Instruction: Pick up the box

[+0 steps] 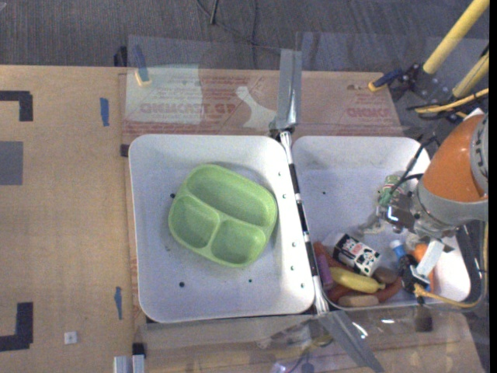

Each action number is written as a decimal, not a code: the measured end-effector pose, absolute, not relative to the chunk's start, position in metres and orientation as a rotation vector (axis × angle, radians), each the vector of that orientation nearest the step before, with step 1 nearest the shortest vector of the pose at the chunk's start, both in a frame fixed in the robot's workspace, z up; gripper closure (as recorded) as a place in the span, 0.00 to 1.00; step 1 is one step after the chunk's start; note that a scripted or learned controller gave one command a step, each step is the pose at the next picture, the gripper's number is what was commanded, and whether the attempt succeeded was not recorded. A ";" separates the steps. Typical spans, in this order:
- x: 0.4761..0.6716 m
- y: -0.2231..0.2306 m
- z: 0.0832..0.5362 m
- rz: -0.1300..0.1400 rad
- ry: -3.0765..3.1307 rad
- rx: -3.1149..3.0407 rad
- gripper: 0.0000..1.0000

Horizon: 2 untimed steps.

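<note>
Grey KUKA arm point(454, 200) with a rounded orange band point(458, 165) above the wrist, black cable along its side, small green and metallic fittings at the wrist point(396, 196)

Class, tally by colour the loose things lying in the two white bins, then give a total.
Green: 1, the tray
Black and white: 1, the box
Yellow: 1, the banana
Red-brown: 1, a long piece along the front wall
Total: 4; things beside the arm are too hidden to count.
</note>
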<state>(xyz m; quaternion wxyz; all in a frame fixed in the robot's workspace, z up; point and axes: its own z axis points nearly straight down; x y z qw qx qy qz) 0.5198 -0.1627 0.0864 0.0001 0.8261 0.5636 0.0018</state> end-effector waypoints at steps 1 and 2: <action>0.518 -0.204 0.169 -0.003 1.476 2.774 0.00; 0.573 -0.167 0.086 0.000 1.349 2.836 0.00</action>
